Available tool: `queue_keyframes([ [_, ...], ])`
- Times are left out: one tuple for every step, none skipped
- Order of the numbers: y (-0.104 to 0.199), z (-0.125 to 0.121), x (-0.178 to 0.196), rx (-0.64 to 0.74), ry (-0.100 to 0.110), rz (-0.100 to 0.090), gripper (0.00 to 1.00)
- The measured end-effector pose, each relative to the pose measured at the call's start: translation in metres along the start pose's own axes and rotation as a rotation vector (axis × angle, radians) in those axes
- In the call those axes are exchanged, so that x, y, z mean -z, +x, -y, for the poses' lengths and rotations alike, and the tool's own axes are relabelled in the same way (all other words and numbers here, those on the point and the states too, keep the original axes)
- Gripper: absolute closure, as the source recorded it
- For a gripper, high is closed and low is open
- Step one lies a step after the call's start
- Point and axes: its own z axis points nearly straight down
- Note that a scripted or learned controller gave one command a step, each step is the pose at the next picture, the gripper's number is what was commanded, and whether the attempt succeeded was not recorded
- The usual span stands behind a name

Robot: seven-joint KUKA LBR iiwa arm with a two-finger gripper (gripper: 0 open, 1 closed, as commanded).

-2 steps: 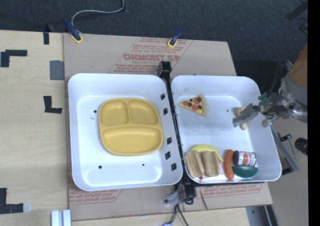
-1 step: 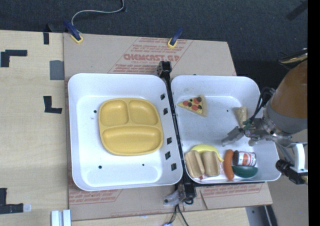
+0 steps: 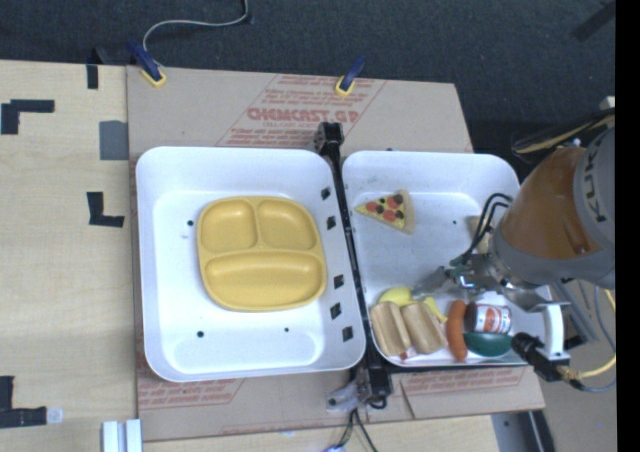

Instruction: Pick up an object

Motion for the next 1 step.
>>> queue_keyframes([
  [0.038,-0.0624,-0.0057,0.004,0.009,0.0,0.0],
])
